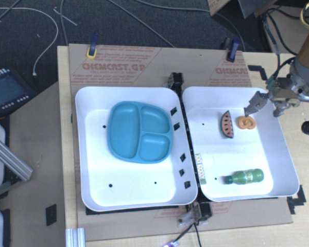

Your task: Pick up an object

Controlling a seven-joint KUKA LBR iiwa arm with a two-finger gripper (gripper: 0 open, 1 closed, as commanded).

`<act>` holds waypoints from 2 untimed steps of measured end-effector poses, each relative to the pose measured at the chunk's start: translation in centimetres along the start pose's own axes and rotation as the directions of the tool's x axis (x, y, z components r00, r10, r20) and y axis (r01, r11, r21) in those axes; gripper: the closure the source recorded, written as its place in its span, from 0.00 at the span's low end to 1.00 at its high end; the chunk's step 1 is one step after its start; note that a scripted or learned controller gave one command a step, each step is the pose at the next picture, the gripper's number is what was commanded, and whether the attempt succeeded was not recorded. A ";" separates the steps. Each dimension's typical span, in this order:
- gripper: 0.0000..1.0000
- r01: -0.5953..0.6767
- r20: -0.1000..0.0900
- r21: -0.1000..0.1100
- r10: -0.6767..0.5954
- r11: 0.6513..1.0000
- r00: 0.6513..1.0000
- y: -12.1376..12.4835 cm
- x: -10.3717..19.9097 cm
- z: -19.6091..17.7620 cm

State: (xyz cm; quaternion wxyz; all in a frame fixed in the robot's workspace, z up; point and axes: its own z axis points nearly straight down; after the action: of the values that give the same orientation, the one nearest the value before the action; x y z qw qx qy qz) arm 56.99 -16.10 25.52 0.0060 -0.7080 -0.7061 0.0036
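The right bin (278, 138) holds three objects. A small orange ring-shaped piece (247, 122) lies near its far right side, with a watermelon slice toy (227, 123) just to its left. A green bottle (244, 177) lies on its side near the front edge. My gripper (262, 110) hangs over the bin's far right corner, just above and right of the orange piece. It is open, with nothing between its fingers.
A blue divided plate (140, 131) lies in the left bin (92, 179). Black clips line the wall between the bins (181, 138). Cables and a cardboard box lie beyond the bench's far edge.
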 end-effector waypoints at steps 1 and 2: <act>0.00 0.003 0.003 -0.013 -0.003 1.000 1.000 0.2 0.0 -0.7; 0.00 0.002 0.001 -0.007 -0.002 1.000 1.000 0.1 -0.1 5.6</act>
State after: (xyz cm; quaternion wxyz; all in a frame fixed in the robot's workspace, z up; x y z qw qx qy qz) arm 57.05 -16.15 19.90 0.0032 -0.7072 -0.7070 0.0015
